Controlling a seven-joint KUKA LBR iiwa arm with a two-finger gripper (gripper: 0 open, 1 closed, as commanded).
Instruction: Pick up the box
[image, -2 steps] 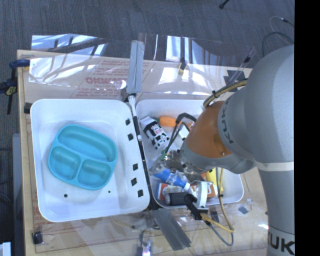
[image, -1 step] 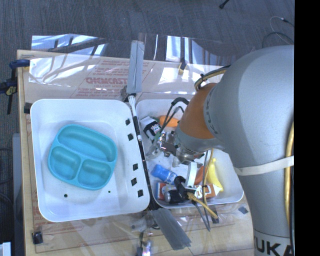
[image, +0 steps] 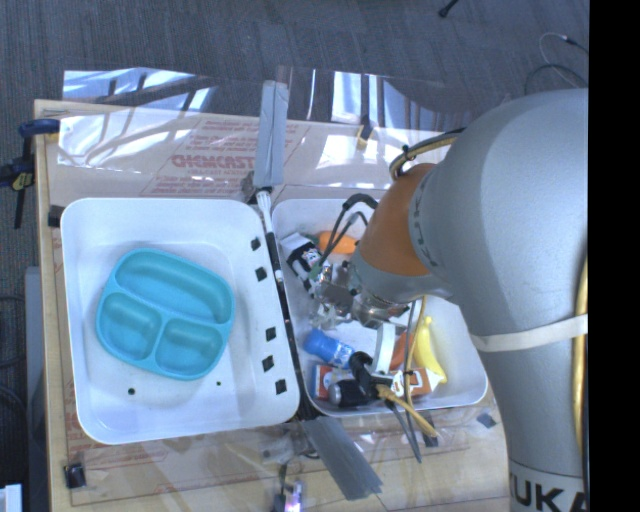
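Orange-and-white, the box (image: 328, 381) lies flat in the right bin (image: 462, 392), below the jaws and toward that bin's near wall among clutter; whether the jaws are parted I cannot tell.

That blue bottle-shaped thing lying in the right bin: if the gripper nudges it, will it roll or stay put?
The blue bottle lies on its side and looks rounded, so a nudge would probably roll it. It likely won't go far: the clutter around it in the right bin should stop it. It looks like plastic, so probably light and somewhat slippery.
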